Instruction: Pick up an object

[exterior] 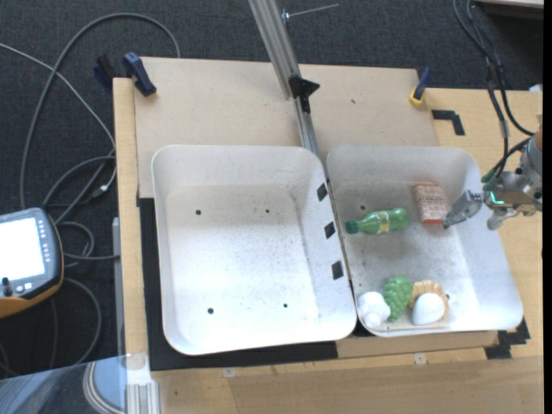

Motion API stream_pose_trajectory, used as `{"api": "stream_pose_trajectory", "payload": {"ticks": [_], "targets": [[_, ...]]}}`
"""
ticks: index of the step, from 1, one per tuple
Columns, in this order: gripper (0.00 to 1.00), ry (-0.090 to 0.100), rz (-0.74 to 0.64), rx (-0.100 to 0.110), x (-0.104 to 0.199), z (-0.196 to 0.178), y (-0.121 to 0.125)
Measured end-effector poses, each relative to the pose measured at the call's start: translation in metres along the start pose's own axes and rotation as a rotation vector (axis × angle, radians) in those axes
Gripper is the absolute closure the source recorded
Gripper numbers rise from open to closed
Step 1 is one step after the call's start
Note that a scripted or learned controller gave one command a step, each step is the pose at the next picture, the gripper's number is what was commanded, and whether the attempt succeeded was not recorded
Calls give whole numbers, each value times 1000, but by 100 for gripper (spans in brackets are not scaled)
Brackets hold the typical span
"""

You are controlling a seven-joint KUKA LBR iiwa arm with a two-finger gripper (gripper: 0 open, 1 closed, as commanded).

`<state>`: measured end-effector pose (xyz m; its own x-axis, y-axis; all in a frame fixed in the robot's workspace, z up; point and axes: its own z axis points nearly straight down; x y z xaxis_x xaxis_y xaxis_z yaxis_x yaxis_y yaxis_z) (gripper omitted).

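Fingers (473,209), state unclear, hover just right of the reddish box (429,203).

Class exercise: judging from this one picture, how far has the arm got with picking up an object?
Done: the gripper has reached the right bin, beside the small pink box. In hand: nothing visible between its fingers. Left: grasping and lifting; the green bottle and the other items lie on the bin floor.

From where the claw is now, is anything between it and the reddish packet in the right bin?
Nothing visible. The claw sits just right of the reddish packet; the green bottle lies on the packet's far side.
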<state>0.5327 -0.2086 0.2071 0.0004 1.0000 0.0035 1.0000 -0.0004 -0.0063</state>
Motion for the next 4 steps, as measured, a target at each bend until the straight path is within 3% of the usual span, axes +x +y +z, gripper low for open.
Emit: {"api": "stream_pose_trajectory", "payload": {"ticks": [1,3,4], "targets": [[0,-2,-1,-5,0,-3,1],[0,0,0,1,6,112,4],[100,-2,-1,-7,6,97,6]]}}
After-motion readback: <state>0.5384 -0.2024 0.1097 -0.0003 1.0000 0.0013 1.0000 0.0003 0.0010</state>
